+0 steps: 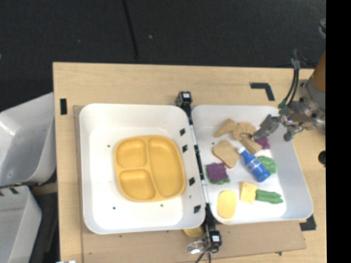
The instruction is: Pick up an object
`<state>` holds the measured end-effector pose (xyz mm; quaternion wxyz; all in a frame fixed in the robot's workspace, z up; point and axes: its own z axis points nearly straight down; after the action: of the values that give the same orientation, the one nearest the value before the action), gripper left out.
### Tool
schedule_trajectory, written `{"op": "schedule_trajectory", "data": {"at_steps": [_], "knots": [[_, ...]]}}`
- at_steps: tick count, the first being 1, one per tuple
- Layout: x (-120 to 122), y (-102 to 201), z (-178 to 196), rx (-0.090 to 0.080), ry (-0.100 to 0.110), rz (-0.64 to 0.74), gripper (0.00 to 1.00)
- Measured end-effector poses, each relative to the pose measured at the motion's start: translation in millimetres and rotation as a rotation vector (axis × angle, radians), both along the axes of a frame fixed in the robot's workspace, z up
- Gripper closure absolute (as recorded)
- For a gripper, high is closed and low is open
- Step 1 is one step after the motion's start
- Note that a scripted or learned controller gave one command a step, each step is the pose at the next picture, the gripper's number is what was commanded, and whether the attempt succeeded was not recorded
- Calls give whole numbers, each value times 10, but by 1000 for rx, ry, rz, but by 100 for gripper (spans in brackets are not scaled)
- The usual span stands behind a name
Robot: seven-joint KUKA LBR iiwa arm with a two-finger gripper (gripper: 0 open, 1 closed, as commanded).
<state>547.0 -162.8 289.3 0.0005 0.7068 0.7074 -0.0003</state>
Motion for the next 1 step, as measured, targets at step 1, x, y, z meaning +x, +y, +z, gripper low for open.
{"op": "schedule_trajectory", "data": {"at_steps": [1], "knots": [[-222,-650,-775,-1,7,-7,0]]}}
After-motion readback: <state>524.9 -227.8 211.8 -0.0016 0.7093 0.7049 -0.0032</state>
